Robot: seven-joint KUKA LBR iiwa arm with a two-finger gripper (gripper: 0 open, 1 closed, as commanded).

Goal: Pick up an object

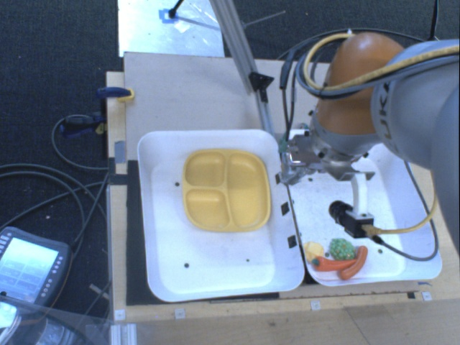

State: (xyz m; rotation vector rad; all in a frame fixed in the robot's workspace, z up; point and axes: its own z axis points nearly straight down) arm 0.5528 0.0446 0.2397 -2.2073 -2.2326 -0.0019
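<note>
Several small toy foods lie together at the front of the right bin (411, 244): a yellow piece (313, 250), a green broccoli-like piece (342, 249), an orange carrot (325, 264) and a red sausage (356, 261). A yellow divided plate (226, 190) rests in the left bin (159, 261). My gripper (290, 169) hangs over the right bin's far left edge, close to the wall between the bins. It is well behind the toy foods and just right of the plate. I see nothing held in it.
The grey arm with its orange band (357, 85) covers the back of the right bin. A tripod leg (237, 38) slants across the bench behind the bins. Cables and a pendant (29, 264) lie on the floor to the left.
</note>
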